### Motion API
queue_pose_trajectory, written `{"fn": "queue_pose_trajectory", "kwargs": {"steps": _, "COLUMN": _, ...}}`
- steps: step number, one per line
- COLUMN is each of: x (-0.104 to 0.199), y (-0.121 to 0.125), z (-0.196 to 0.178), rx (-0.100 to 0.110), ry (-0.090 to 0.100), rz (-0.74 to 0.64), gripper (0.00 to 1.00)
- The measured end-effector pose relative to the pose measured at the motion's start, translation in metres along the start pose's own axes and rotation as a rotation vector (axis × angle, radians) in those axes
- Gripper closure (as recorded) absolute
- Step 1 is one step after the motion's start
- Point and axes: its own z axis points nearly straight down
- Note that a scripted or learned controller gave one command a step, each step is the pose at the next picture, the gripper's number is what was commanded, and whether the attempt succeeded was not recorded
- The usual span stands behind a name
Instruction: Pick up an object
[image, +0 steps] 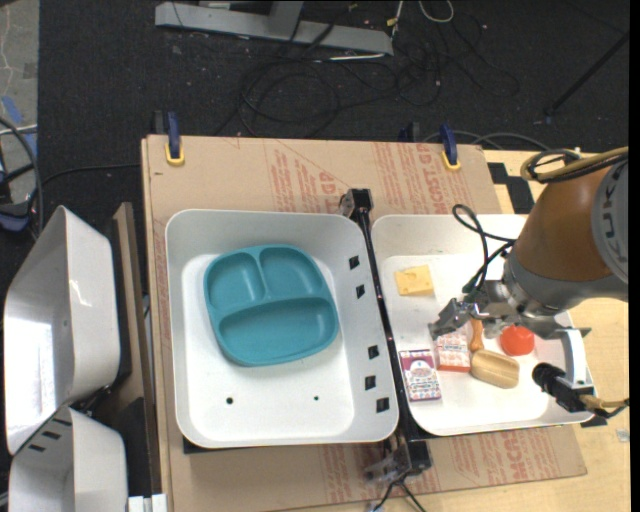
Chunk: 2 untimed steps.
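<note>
In the right bin (440, 240), end effector (462, 322), grip unclear, just above the small carton (452, 352).

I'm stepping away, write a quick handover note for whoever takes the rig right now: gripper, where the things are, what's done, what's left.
Gripper: low in the right bin, over the cluster of items; nothing seen between its fingers, open or shut unclear.
Right bin: yellow cheese-like block, small pink-and-white box, red-and-white packet, tan bread-like piece, red round piece.
Left bin: teal divided plate.
Done: arm is down at the items.
Left: grasp one item and lift it.
</note>
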Motion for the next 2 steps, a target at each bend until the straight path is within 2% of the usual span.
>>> {"fn": "queue_pose_trajectory", "kwargs": {"steps": 1, "x": 0.0, "y": 0.001, "z": 0.052, "rx": -0.005, "ry": -0.001, "rz": 0.001, "gripper": 0.0}}
{"fn": "queue_pose_trajectory", "kwargs": {"steps": 2, "x": 0.0, "y": 0.001, "z": 0.04, "rx": -0.008, "ry": -0.001, "rz": 0.001, "gripper": 1.0}}
